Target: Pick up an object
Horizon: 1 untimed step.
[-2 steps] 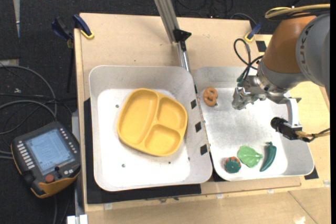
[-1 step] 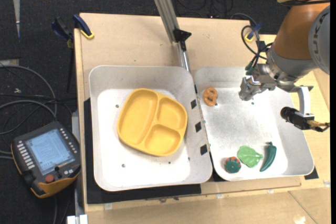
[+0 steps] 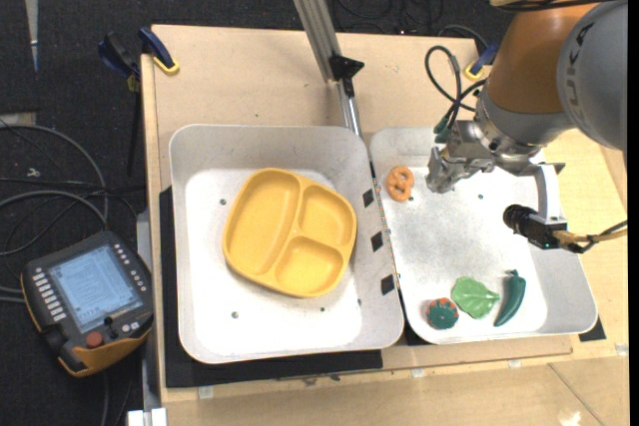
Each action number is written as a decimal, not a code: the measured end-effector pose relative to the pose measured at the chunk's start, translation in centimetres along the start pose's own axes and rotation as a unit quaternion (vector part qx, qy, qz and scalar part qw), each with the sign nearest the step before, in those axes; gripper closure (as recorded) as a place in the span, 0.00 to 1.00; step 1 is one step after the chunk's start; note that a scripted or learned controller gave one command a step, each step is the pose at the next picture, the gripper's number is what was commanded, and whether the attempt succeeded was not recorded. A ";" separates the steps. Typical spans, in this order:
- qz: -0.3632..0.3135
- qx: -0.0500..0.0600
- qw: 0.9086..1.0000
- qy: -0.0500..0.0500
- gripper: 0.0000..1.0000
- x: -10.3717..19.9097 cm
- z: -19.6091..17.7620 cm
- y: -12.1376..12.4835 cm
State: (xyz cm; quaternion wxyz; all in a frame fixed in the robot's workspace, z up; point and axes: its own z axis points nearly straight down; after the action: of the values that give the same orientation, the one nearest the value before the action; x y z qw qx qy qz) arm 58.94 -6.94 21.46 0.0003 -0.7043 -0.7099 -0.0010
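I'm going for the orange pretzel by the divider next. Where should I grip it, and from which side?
Probably from straight above. The orange pretzel lies flat near the right bin's left wall, so a side approach looks cramped. Pinch across its outer loop, fingers in line with that wall. The gripper sits just to its right.

Arm [image 3: 559,65] bent down, pincer [image 3: 442,173] seemingly low

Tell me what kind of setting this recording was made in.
Most likely a robotics lab: a robot arm reaches over two white bins on a plywood bench, a teach pendant lies on the dark floor, and loose cables run around it.
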 end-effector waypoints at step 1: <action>0.000 0.002 1.000 0.000 1.00 4.9 0.1 -2.6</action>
State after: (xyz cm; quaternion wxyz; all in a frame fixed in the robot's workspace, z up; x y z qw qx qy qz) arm 56.33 -2.04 21.33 0.0017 -0.7044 -0.7098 0.0002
